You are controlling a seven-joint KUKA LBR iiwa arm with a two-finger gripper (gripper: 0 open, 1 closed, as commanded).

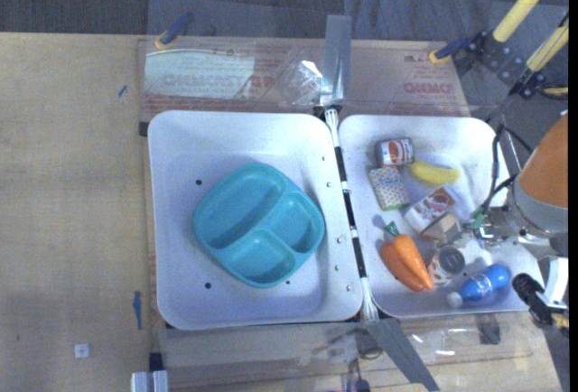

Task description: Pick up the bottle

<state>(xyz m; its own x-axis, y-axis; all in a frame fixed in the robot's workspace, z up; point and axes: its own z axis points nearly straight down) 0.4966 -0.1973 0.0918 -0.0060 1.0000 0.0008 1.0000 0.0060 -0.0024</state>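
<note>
Wooden bench (63,200) spreads under two white bins set side by side. Left bin (172,155) holds a teal divided tray (258,224). Right bin (470,133) is crowded: a small can (395,152) near the top, a banana (433,172) beside it, a patterned packet (389,187) below the can, and a carrot (405,261) lying aslant toward the near wall. The blue bottle (483,284) lies on its side in the near right corner of that bin, its white cap pointing left. My gripper (539,294) sits just to the right of the bottle at the bin's edge; from this angle I cannot tell how my jaws stand or whether they grasp anything.
</note>
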